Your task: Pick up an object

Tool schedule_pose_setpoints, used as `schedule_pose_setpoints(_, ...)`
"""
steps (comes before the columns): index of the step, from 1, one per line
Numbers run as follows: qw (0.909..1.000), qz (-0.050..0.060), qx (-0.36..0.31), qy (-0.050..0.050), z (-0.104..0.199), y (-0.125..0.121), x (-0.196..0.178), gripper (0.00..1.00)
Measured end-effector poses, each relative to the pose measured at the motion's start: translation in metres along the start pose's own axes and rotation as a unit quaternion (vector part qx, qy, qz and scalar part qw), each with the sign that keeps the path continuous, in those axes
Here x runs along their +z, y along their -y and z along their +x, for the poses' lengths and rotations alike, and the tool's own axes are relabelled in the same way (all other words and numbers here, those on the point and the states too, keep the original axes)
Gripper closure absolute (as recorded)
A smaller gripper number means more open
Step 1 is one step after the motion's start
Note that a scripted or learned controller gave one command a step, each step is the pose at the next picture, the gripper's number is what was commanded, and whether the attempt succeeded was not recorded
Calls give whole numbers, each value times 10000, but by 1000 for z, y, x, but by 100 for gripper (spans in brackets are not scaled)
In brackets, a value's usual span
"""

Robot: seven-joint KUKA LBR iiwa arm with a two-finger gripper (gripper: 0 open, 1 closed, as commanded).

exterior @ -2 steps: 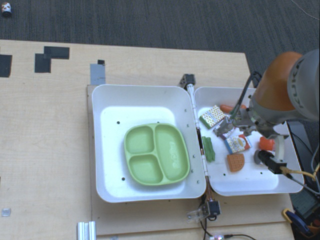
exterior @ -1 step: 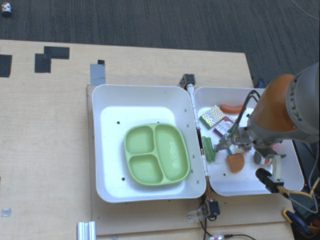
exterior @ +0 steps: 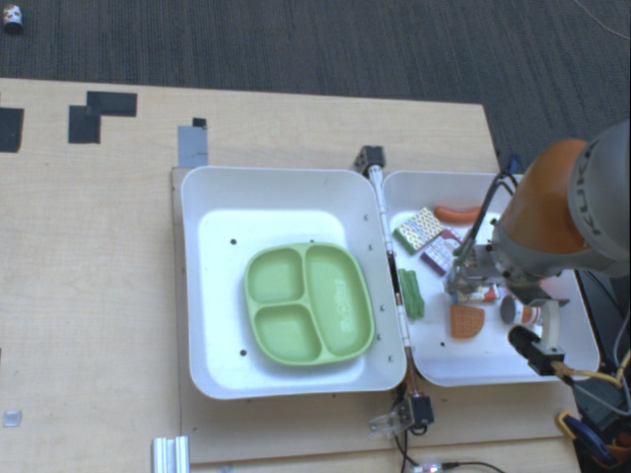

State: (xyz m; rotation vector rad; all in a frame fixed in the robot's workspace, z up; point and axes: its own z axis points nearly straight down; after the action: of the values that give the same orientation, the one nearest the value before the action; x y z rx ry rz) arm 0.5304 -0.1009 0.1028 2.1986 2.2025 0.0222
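Gripper [exterior: 471,286] low in right bin [exterior: 434,363], jaw state unclear, orange piece [exterior: 466,321] adjacent.

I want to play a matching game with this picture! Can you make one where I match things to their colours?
Things:
1. divided plate in the left bin
2. long vegetable by the bin divider
3. wedge-shaped piece near the tool
4. sausage shape at the far end of the right bin

Colours:
A. red
B. dark green
C. orange
D. light green

Pairs: 1-D, 2-B, 3-C, 4-A
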Motion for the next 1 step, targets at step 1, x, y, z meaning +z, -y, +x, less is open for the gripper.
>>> schedule_pose_setpoints(1,10000,3,-3,-1,0,0,0,0)
